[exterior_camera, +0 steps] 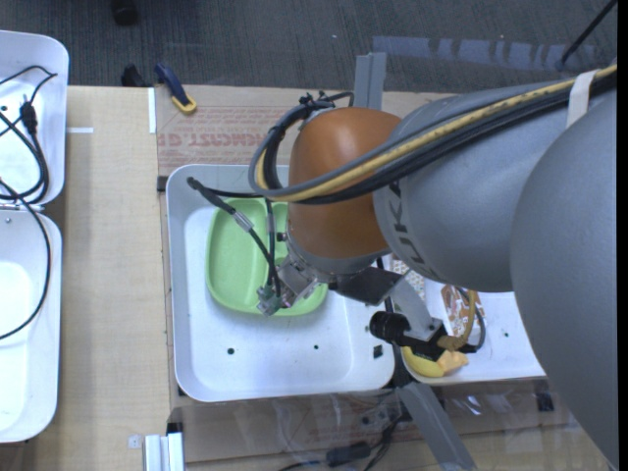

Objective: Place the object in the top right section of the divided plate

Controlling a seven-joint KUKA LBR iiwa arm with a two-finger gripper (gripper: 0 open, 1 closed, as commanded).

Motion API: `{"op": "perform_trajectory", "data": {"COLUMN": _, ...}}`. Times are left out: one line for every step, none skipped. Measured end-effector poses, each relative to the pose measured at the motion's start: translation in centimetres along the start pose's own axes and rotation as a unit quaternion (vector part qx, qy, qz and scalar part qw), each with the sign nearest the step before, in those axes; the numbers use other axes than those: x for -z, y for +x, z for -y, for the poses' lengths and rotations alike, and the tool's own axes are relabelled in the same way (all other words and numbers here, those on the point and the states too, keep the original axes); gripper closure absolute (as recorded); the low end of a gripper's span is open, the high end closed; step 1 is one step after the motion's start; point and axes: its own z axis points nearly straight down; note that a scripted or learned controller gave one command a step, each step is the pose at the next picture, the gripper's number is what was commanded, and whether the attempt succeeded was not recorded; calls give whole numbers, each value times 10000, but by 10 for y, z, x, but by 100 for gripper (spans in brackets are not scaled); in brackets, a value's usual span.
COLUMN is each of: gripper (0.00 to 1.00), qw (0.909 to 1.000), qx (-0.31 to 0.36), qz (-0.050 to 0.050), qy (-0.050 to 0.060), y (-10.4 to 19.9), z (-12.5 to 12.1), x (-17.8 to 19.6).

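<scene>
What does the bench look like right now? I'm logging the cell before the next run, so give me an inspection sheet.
Surface: wooden bench bearing a white bin.
Job's things: green plate in the bin; a yellow object lies at the bin's right.
Clutter: a blue and yellow tool at the bench's far edge.
Pincer: over the plate's right part; hold unclear.
Cables: black cables hang over the plate.
Surroundings: dark carpet.

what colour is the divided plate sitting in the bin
Light green. The divided plate shows best in the camera view, partly under the arm.

Green divided plate (231, 263) lies flat in the white bin's (196, 356) left half, partly hidden by the arm
</scene>
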Motion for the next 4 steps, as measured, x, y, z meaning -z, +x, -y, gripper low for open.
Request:
{"op": "perform_trajectory", "data": {"gripper": 0, "qw": 10000, "qx": -3, "qz": 2, "qy": -4, "y": 0, "z": 0, "x": 0}}
{"op": "perform_trajectory", "data": {"gripper": 100, "qw": 10000, "qx": -4, "qz": 8, "qy": 5, "y": -2, "z": 0, "x": 8}}
{"op": "perform_trajectory", "data": {"gripper": 100, "qw": 9961, "qx": 884, "qz": 13, "qy": -19, "y": -48, "z": 39, "x": 146}}
{"op": "perform_trajectory", "data": {"gripper": 100, "qw": 9987, "qx": 509, "qz": -2, "qy": 1, "y": -15, "z": 13, "x": -19}}
